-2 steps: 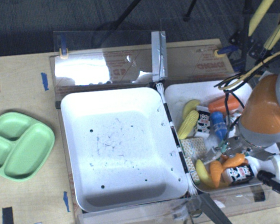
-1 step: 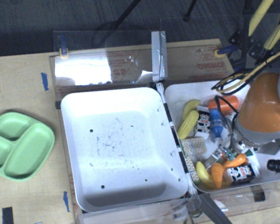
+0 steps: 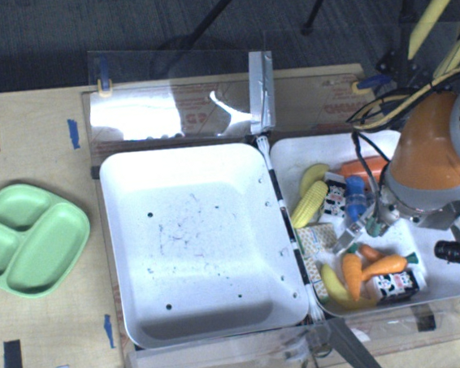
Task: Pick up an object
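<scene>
The right bin (image 3: 452, 278) holds a jumble of toy food. A corn cob (image 3: 310, 203) and a yellow banana (image 3: 314, 175) lie at its left, with a beige cracker-like piece (image 3: 318, 240) below them. Two orange carrots (image 3: 353, 275) (image 3: 383, 265) lie near the front beside another banana (image 3: 334, 284) and a black-and-white carton (image 3: 395, 284). An orange box (image 3: 364, 168) sits at the back. My gripper (image 3: 359, 227) hangs low over the middle of the pile, just above the carrots and next to a small blue item (image 3: 355, 205). The orange wrist band (image 3: 427, 150) hides the bin's right part.
The left bin (image 3: 124, 182) sits beside the right one, sharing a raised middle rim (image 3: 285, 214). A green divided plate (image 3: 30, 238) rests on the bench at far left. A clear panel and metal post (image 3: 261, 90) stand behind the bins. Cables run at the upper right.
</scene>
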